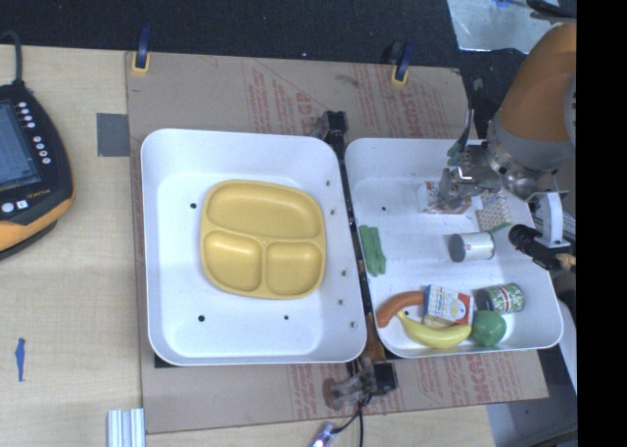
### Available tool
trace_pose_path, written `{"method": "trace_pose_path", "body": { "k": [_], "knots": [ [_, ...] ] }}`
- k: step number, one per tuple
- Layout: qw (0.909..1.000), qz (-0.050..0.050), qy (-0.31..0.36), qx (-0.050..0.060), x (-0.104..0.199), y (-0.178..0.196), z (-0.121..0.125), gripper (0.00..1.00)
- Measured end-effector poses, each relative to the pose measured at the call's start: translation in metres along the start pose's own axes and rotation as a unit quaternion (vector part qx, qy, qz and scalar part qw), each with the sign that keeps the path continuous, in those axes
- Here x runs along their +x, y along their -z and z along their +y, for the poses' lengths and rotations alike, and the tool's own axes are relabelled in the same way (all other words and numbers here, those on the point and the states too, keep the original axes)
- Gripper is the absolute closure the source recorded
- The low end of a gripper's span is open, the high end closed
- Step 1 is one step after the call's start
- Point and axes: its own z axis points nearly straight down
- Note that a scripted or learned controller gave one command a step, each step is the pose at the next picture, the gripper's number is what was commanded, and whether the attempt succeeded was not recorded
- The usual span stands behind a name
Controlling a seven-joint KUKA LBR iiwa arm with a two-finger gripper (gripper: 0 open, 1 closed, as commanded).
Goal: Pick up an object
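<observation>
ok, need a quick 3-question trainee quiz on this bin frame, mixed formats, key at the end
1. True or false: the yellow divided plate lies in the left bin.
2. Multiple choice: what lies directly against the banana at the right bin's front edge? A) the green pea pod B) the small juice carton C) the grey cylinder
3. Short answer: where is the gripper in relation to the two bins?

Key:
1. True.
2. B, the small juice carton sits just behind the banana; the green pea pod and grey cylinder lie apart from it.
3. Over the back part of the right bin, above a small flat packet.
</observation>
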Motion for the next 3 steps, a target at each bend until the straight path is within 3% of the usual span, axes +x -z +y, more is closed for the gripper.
{"method": "trace_pose_path", "body": {
  "k": [1,2,3],
  "knots": [
    [1.0,0.0,-0.001,0.0,-0.053,0.016,-0.054,1.0],
    [1.0,0.0,0.0,0.0,-0.053,0.016,-0.053,0.0],
    [1.0,0.0,0.001,0.001,-0.02,-0.071,-0.025,0.0]
  ]
}}
